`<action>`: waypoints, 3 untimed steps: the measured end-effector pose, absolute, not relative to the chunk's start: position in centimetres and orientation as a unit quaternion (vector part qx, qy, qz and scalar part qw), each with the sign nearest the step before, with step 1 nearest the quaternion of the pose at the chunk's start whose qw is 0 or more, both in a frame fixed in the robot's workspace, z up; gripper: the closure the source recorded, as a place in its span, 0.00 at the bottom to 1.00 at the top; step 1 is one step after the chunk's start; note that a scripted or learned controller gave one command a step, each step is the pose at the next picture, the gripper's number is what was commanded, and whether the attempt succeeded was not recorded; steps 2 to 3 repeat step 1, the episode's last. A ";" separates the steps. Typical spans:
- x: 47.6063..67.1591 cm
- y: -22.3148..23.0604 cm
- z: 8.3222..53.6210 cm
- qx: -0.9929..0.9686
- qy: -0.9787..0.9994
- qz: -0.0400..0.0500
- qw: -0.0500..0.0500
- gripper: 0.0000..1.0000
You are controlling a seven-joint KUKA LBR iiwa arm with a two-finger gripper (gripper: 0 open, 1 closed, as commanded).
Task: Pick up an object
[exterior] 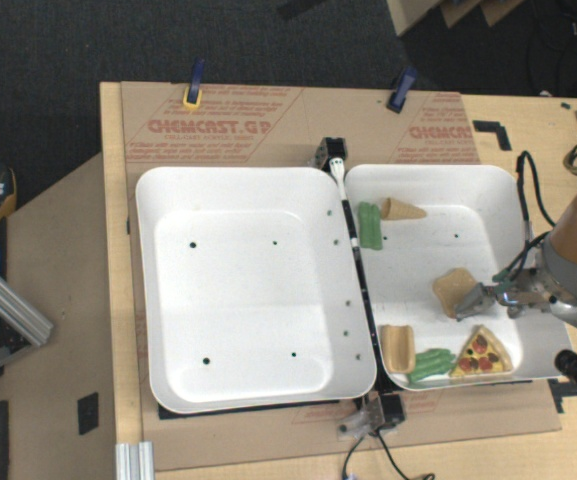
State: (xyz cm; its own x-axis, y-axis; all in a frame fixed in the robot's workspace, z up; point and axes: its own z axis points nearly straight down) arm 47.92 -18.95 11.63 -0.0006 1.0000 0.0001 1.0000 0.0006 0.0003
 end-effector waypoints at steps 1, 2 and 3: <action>47.9 -19.0 11.6 0.707 0.707 0.000 0.000 0.00; 47.9 -19.0 11.6 0.707 0.707 0.000 0.000 0.00; 47.9 -19.0 11.6 0.707 0.707 0.000 0.000 0.00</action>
